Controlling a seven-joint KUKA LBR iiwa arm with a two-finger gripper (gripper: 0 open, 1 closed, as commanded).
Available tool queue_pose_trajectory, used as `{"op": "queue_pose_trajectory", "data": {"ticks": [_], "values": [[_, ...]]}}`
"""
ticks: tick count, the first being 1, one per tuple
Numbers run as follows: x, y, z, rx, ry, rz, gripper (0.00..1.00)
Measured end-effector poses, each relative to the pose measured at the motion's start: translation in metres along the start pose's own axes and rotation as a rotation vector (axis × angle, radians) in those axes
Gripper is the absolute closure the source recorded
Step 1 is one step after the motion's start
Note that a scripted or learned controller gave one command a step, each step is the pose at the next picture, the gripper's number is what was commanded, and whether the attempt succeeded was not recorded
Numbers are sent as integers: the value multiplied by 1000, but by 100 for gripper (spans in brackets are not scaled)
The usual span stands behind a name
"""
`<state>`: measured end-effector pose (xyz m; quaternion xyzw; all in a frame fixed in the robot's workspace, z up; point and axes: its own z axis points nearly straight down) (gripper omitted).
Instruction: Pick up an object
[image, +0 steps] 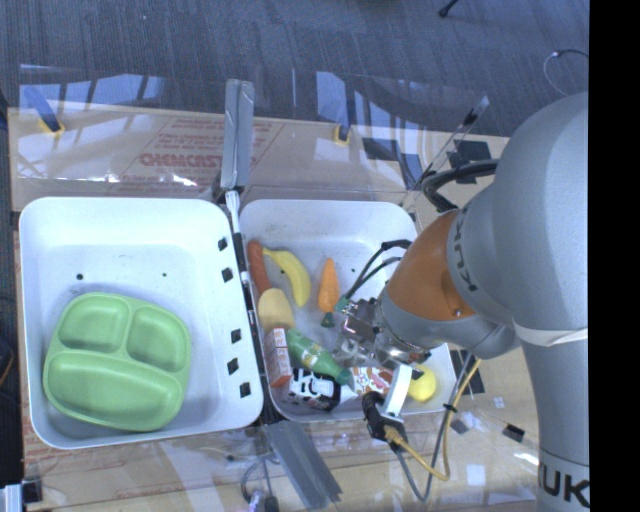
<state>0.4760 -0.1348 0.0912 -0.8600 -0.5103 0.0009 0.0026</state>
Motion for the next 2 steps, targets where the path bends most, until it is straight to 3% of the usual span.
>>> {"op": "queue_pose_trajectory", "data": {"ticks": [1,2], "values": [[-14,25,-21,1,-1,9,100],[-14,25,-21,1,-1,9,0]]}}
